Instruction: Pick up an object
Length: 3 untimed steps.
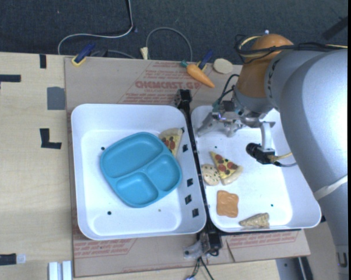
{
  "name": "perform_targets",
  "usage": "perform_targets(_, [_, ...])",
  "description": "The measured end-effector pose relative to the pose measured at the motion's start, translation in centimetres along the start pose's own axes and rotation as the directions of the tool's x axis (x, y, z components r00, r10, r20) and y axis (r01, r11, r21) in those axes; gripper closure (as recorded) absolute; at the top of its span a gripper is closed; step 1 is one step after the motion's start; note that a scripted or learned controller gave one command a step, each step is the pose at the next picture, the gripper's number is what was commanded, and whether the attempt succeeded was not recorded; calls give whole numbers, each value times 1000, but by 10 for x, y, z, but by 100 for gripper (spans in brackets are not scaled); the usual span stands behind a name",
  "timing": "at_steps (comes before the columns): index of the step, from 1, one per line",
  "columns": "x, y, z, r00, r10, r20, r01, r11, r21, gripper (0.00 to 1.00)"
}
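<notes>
We saw gripper (222,120) low at back of right bin (292,206), fingers spread, pinching nothing. Pizza slice (225,167) lay mid-bin beside cookie (210,174); orange square (227,203) nearer front. Blue tray (140,169) sat in left bin (85,156)

1. The claw (222,121) hangs low over the right bin's (292,206) far end.
2. A pizza slice (225,167), cookie (210,174) and orange piece (227,203) lie below it.
3. A blue tray (140,169) fills the left bin (85,174).
</notes>
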<state>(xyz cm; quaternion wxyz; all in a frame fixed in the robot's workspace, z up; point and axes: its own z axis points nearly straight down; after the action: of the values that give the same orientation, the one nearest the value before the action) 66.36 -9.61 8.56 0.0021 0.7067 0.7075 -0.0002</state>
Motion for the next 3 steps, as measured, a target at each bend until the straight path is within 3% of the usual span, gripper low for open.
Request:
perform_targets(1, [-2, -57, -2, 1000, 1, -1, -1, 1000, -3, 0])
perform_targets(2, [-21, 7, 0, 1000, -2, -1, 2, 1000, -3, 0])
perform_targets(3, [-2, 5, 0, 1000, -1, 2, 1, 1000, 2, 0])
